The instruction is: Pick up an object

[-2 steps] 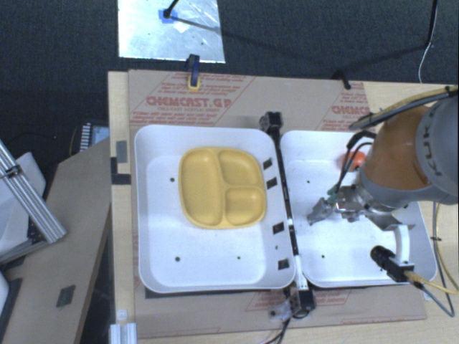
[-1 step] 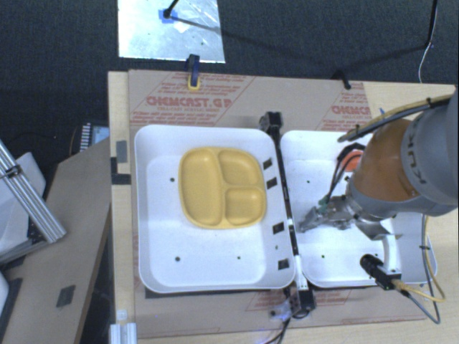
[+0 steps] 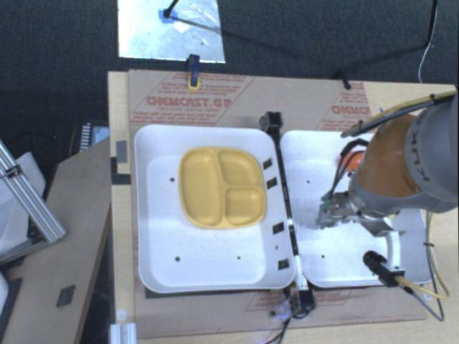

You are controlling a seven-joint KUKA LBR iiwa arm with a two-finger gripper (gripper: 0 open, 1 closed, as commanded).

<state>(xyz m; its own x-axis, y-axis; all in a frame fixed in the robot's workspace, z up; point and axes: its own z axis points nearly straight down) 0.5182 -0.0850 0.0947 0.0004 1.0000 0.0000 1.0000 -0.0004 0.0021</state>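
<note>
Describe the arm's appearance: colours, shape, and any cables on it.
The arm is a thick, rounded grey body with a broad orange band above the wrist. Below the band, a grey wrist section narrows to the small metallic gripper. Thin dark and yellowish cables run along its top edge.

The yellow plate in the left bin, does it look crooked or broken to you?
Nothing stands out. The yellow divided plate lies flat and whole in the left bin, slightly turned against its edges. The gripper is over the right bin.
</note>
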